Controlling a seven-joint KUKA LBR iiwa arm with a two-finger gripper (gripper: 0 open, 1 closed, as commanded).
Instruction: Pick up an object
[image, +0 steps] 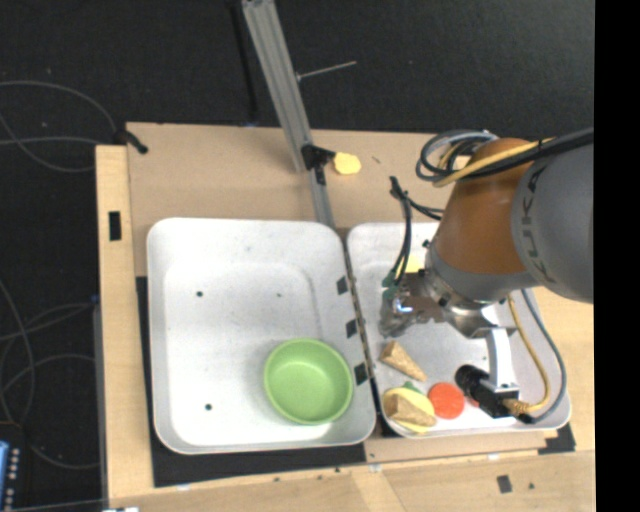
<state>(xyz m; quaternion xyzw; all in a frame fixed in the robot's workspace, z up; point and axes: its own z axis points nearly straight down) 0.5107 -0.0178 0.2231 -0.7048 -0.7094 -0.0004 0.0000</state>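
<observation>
Gripper (400, 305) is hanging low in the right bin (372, 245), open or closed I cannot tell; tan wedge (401, 361) is lying just beside it toward the near rim, narrow tip pointing back at gripper; orange ball (447, 401) is sitting farther off.

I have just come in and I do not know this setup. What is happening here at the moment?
The robot arm reaches in from the right over the right bin, with its claw low near that bin's left wall. I cannot tell whether it has grasped anything. Close by in the same bin lie a tan wedge, an orange round piece and a yellowish chunk. The left bin holds a green bowl.
</observation>
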